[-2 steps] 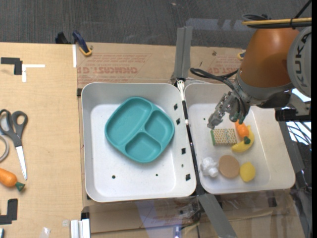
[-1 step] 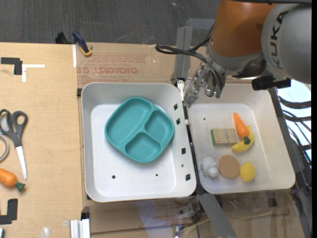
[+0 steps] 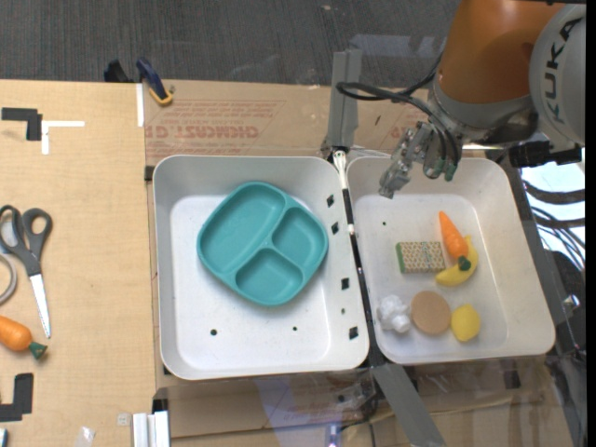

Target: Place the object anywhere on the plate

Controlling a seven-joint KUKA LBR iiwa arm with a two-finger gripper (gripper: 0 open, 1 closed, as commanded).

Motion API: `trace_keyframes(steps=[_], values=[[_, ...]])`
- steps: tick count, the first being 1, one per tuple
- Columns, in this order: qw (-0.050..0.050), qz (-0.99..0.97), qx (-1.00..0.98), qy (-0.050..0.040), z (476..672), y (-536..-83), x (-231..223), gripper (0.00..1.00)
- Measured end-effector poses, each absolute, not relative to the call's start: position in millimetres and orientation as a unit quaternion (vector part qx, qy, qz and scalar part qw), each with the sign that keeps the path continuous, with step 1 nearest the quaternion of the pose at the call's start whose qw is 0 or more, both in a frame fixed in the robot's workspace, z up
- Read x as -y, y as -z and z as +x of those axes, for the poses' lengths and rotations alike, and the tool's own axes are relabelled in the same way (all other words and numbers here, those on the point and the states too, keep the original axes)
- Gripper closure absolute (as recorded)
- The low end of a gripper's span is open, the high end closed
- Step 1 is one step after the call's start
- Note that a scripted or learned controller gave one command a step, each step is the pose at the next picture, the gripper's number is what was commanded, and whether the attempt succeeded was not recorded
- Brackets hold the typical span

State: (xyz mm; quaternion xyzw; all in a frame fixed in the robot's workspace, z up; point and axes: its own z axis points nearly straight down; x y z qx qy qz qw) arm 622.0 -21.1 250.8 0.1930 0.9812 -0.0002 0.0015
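A teal divided plate (image 3: 264, 242) lies in the left bin (image 3: 177, 343), with nothing on it. In the right bin (image 3: 521, 333) lie several toy foods: an orange carrot (image 3: 453, 235), a yellow banana (image 3: 457, 270), a green-edged sponge block (image 3: 420, 256), a tan round cookie (image 3: 431, 312), a yellow lemon (image 3: 466, 322) and a white crumpled piece (image 3: 394, 315). My gripper (image 3: 399, 174) hangs above the far left part of the right bin, away from the foods, its fingers pointing down-left with nothing between them.
On the wooden bench to the left lie scissors (image 3: 28, 254) and another orange carrot (image 3: 17, 335). A blue-and-yellow clamp (image 3: 155, 82) sits at the back. A cardboard sheet (image 3: 233, 124) lies behind the bins. The arm's orange band (image 3: 494, 35) looms at the upper right.
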Motion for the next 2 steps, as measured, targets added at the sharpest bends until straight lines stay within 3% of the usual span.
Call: trace_keyframes(steps=[1,2], values=[[0.001,0.148,-0.989,0.0003,603.0,-174.9,94.7,1.0],[0.003,0.002,-1.0,-0.0001,641.6,-135.7,114.1,1.0]])
